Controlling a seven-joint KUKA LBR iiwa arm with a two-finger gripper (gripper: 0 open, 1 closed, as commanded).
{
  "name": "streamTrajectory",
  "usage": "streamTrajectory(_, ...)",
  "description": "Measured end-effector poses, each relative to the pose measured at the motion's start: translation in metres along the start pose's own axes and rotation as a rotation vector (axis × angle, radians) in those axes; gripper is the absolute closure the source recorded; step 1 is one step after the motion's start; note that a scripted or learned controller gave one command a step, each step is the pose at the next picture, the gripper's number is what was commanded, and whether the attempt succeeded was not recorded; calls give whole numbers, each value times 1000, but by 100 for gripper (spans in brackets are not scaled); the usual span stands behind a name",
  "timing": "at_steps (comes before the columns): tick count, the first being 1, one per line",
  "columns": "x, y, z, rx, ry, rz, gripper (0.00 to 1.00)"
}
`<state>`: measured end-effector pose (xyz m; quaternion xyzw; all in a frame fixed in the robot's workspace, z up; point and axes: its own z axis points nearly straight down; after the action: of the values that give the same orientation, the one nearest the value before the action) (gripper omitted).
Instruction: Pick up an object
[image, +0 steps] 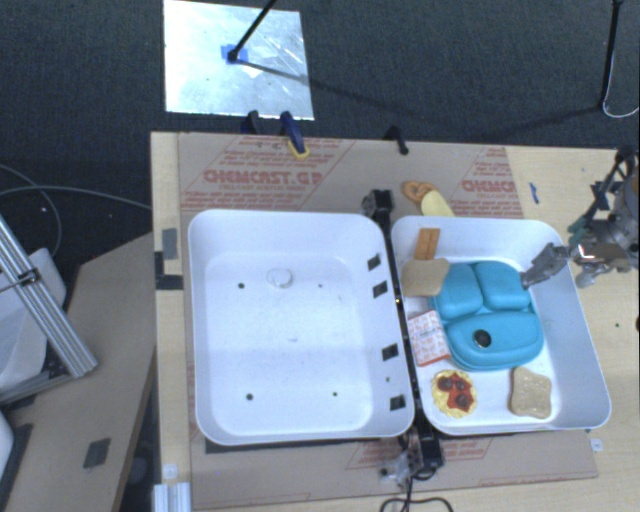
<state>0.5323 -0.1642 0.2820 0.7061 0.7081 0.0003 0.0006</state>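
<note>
Inspector: Where are the contents?

Operator: I see the right bin (585, 345) at centre right holding a blue moulded object (490, 315), a tan slice (530, 392), a pizza-like disc (454, 393) and a red-patterned card (428, 337).

Inspector: End effector?

Operator: I see the gripper (545, 265) at the bin's upper right, beside the blue object; I cannot tell its state.

1 fixed camera looks down (at a slant) on both bins (300, 225).

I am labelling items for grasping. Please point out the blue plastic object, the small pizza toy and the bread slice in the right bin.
blue plastic object (490, 318): camera view, its top.
small pizza toy (454, 393): camera view, centre.
bread slice (530, 391): camera view, middle.
</note>
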Motion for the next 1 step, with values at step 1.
streamTrajectory(1,52,-24,148,6,5,-3,0)
